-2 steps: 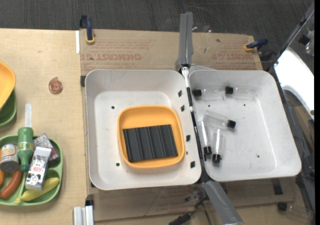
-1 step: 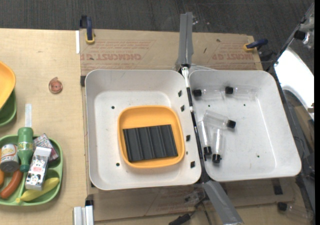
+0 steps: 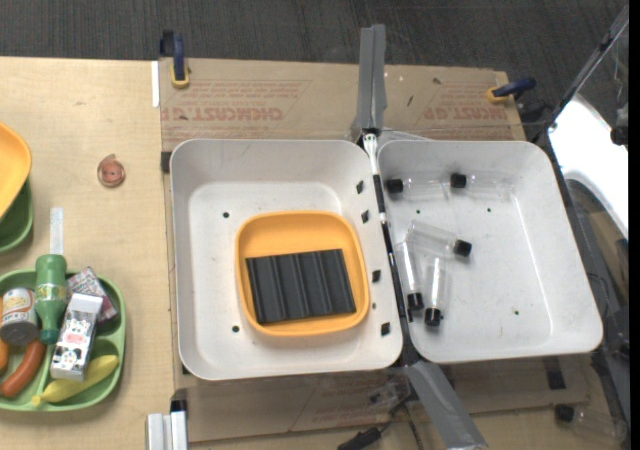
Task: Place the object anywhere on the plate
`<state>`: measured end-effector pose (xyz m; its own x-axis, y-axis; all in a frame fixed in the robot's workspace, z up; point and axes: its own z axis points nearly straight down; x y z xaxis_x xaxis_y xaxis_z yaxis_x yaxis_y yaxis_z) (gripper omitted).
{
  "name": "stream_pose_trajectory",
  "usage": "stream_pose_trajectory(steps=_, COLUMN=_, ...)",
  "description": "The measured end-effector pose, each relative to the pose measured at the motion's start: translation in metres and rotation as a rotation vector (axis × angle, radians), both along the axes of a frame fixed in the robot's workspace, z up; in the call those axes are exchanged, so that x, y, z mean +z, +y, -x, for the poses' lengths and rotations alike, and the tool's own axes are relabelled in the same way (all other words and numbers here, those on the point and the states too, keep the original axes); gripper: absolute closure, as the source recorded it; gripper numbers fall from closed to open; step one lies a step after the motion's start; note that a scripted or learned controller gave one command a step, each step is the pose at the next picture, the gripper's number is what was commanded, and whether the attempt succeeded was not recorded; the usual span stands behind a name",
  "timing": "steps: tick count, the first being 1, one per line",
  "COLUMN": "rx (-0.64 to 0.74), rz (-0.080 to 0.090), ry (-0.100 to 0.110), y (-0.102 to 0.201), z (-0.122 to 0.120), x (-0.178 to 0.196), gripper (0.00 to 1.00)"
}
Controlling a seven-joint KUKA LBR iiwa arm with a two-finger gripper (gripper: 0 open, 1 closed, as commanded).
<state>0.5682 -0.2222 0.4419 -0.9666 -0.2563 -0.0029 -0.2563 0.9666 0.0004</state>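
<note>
Nearest the front, the left bin (image 3: 200,358) holds an orange plate (image 3: 300,223) at its middle, with bare white floor all round it. On the plate lies a black ribbed block (image 3: 300,286), flat, its long axis running left-right and its grooves front-to-back, inside the plate's rim. In the right bin (image 3: 540,338), clear black-capped vials (image 3: 437,238) gather by the shared wall, leaving the right half open.

The orange plate (image 3: 302,274), square with rounded corners, lay flat in the left bin. A dark ribbed rectangular object (image 3: 301,285) rested flat on its centre, long side running left to right.
</note>
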Motion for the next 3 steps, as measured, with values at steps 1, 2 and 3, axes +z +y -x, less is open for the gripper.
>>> stream_pose_trajectory(steps=1, rx=0.348, rz=0.0, ry=-0.003, y=0.0, z=-0.077, x=-0.001, gripper=1.0)
stream_pose_trajectory(steps=2, rx=0.703, rz=0.001, ry=-0.004, y=0.001, z=-0.092, x=0.0, gripper=1.0)
stream_pose_trajectory(steps=3, rx=1.024, rz=-0.001, ry=-0.002, y=0.001, z=-0.067, x=-0.001, gripper=1.0)
